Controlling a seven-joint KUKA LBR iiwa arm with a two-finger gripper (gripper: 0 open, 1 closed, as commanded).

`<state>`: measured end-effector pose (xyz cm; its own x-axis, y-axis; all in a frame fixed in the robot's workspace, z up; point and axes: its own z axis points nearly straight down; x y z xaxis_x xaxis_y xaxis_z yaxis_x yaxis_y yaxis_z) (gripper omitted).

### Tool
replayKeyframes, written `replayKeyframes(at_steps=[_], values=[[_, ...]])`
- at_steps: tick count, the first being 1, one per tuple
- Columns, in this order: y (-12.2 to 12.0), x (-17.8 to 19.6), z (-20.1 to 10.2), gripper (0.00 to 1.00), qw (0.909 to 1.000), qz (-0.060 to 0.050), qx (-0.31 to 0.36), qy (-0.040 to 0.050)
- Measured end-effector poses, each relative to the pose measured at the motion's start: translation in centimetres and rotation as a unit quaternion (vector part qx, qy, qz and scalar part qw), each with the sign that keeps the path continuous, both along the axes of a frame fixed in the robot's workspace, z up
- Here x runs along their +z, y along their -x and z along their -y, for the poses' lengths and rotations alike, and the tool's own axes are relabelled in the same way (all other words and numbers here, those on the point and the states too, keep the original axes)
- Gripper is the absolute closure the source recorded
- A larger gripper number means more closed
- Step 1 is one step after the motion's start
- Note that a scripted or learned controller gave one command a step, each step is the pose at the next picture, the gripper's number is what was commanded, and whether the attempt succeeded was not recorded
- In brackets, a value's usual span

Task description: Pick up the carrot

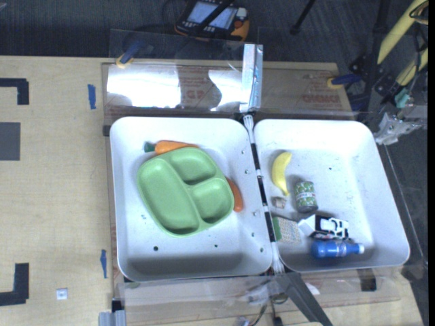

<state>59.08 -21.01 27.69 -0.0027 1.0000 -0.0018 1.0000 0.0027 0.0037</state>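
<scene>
The carrot (174, 145) is orange with a green top at its left end. It lies in the left bin (129, 182) along the far edge of a green divided plate (185, 190), and the plate's rim partly covers it. A second orange piece (236, 197) pokes out from under the plate's right edge; I cannot tell whether it belongs to the carrot.
The right bin (367, 182) holds a yellow banana (281, 170), a green can (305, 195), a blue bottle (335, 250), a black-and-white object (331, 226) and a flat packet (289, 231). A clear panel (177, 80) stands behind the bins.
</scene>
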Motion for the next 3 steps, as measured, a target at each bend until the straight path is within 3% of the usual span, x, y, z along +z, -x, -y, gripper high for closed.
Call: replayKeyframes(at_steps=[1,2,3], values=[[0.0,0.0,0.0,0.00,1.0000,0.000,0.000,0.0000],[0.2,-13.5,-3.4,0.00,0.9863,-0.001,0.165,-0.0004],[4.1,-16.4,-6.2,0.00,0.9836,-0.002,0.180,-0.0008]])
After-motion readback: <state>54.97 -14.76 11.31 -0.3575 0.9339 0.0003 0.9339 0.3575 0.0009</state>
